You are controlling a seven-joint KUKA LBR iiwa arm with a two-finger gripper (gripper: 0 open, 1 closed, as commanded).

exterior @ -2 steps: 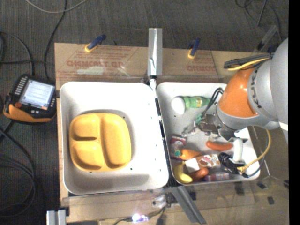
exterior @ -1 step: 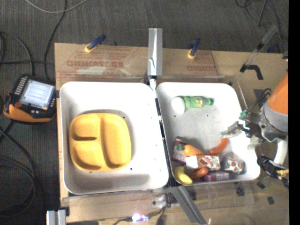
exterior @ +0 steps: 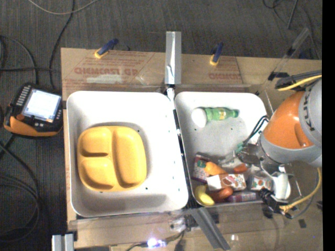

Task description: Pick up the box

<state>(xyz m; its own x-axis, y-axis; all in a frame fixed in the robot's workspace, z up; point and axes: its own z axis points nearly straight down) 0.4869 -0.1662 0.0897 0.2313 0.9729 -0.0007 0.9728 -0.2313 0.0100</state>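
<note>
White and brown, the small box (exterior: 226, 181) lies flat near the front wall of the right bin (exterior: 225, 99), in a huddle of small items. An orange piece (exterior: 214, 168) touches its upper left edge, a dark red packet (exterior: 200, 167) lies just beyond that, and a yellow fruit (exterior: 204, 195) and a red-orange piece (exterior: 223, 193) sit just in front of it against the bin's front wall. A second small printed carton (exterior: 259, 183) lies just to its right, beside the arm.

Grey with an orange band, the arm (exterior: 293, 129) reaches in from the right and bends down over the right bin's front right corner, its wrist bulk covering that corner. The gripper (exterior: 245, 153) shows as a dark cluster of parts at the arm's left edge, near the bin floor, just up and to the right of the box and not touching it. Nothing can be seen held by it, and whether it is spread or closed I cannot tell from this angle.

Farther back in the same bin a green bottle (exterior: 214, 114) with a white cap lies on its side, well apart from the box. The left bin (exterior: 118, 97) holds a yellow divided tray (exterior: 111, 157). A teach pendant (exterior: 34, 110) with a lit screen rests on the floor left of the bench.
</note>
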